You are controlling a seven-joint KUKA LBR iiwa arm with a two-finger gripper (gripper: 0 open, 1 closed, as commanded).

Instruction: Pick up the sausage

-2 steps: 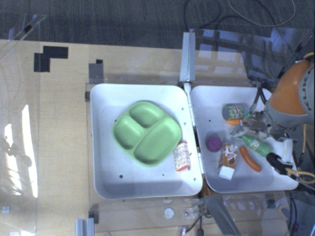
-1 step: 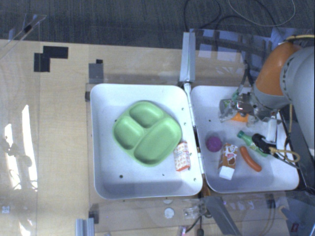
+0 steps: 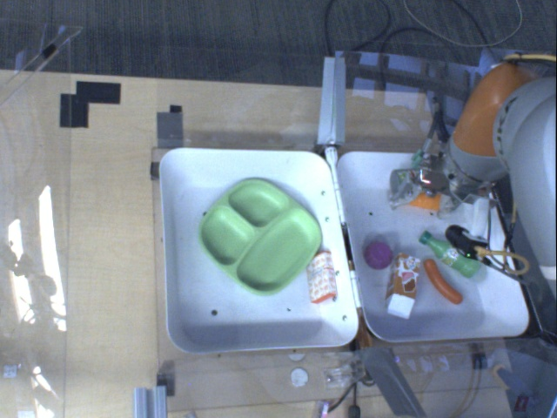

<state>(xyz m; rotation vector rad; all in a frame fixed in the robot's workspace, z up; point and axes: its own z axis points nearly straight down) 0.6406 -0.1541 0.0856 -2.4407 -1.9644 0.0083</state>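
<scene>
The sausage [image 3: 443, 282] is lying near the front right corner of the right bin [image 3: 374, 322], slanted, just beside a green bottle [image 3: 450, 254] and a little right of a small snack packet [image 3: 403, 283]. The gripper [image 3: 424, 185] is hovering near the back of the same bin, over something orange, and whether it is open or closed I cannot tell. The sausage is looking light, smooth and rounded, probably a stiff plastic toy, so it may be slipping sideways; pinching across its middle looks the safest hold.
</scene>
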